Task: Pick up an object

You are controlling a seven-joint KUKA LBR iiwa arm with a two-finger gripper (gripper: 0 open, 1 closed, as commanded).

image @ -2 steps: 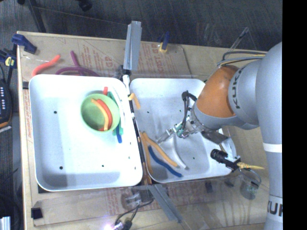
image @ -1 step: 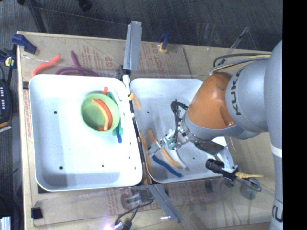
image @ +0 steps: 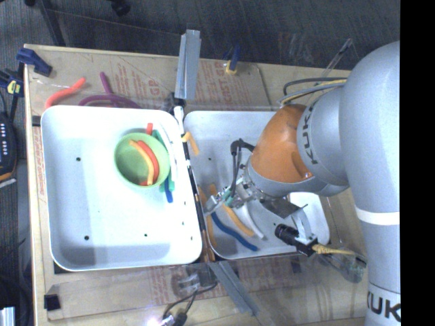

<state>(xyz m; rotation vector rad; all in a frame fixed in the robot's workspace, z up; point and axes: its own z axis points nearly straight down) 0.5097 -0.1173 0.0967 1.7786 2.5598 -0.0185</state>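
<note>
The arm (image: 319,148) reaches in from the right and bends down over the right bin (image: 224,124). Its gripper (image: 228,199) is low in the front part of this bin, near the wall that it shares with the left bin (image: 75,195). I cannot tell if the fingers are spread or pressed together, because the wrist covers most of them and the metal parts there are small and blurred.

The things nearest to the gripper are a thin orange strip (image: 239,223) and a thin blue strip (image: 234,235). They lie on the bin floor just below the gripper, close together and maybe crossing. I judge that they are light plastic pieces, rather stiff and smooth, so they may slide or tip when only one end is pinched. It seems better to take a strip near its middle, across its narrow width. They lie flat, so the fingers must come almost to the floor.

In the left bin there is a green bowl (image: 141,160) with red and orange strips in it, well apart from the gripper.

The orange part of the arm hides the middle of the right bin, and I cannot say what lies under it
</note>
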